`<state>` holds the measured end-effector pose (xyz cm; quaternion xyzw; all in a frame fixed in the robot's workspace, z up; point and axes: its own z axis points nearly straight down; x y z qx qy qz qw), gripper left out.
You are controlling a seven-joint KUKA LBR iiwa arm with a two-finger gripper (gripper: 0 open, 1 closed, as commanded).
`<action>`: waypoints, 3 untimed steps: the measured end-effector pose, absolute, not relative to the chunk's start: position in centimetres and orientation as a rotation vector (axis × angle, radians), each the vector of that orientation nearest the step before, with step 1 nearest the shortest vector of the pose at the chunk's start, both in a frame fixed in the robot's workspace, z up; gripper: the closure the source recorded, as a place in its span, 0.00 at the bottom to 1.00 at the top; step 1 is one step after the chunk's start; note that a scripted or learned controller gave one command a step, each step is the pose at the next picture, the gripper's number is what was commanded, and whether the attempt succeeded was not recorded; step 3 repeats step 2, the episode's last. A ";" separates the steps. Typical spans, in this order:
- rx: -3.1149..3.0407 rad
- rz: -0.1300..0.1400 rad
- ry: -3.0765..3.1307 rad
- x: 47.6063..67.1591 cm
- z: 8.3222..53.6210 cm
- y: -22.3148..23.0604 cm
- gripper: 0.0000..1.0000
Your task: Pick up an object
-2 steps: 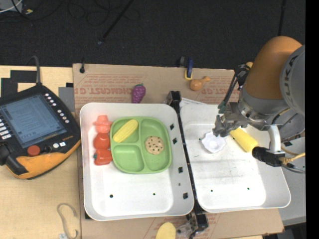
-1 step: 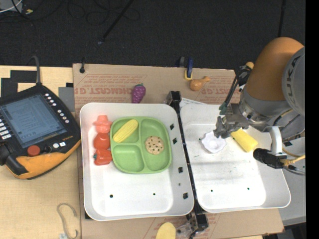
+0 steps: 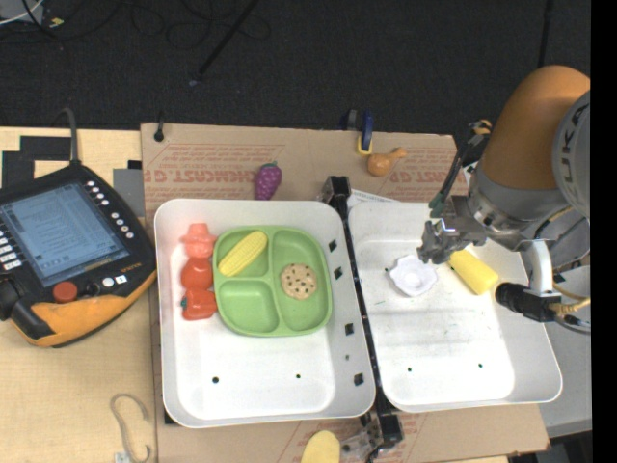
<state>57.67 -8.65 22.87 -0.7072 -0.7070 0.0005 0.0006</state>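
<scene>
hovering gripper (image 3: 436,242) over white cup (image 3: 414,278) | cardboard (image 3: 212,167) print mirrored, unreadable

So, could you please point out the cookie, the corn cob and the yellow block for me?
cookie (image 3: 300,281), camera view, middle of its face.
corn cob (image 3: 241,252), camera view, middle of the cob.
yellow block (image 3: 474,271), camera view, its top side.

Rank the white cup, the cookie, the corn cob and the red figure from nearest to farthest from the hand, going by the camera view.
From the hand, in the right bin:
1. White cup, right bin, just below the hand.
2. Cookie, left bin, right compartment of the green tray.
3. Corn cob, left bin, upper left compartment of the tray.
4. Red figure, left bin, beside the tray's left edge.
</scene>
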 end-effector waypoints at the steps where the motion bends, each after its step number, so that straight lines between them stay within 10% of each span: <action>1: -2.220 0.001 -2.220 57.7 23.0 -7.1 1.00; 3: -2.217 0.001 -2.224 58.3 23.7 -7.4 1.00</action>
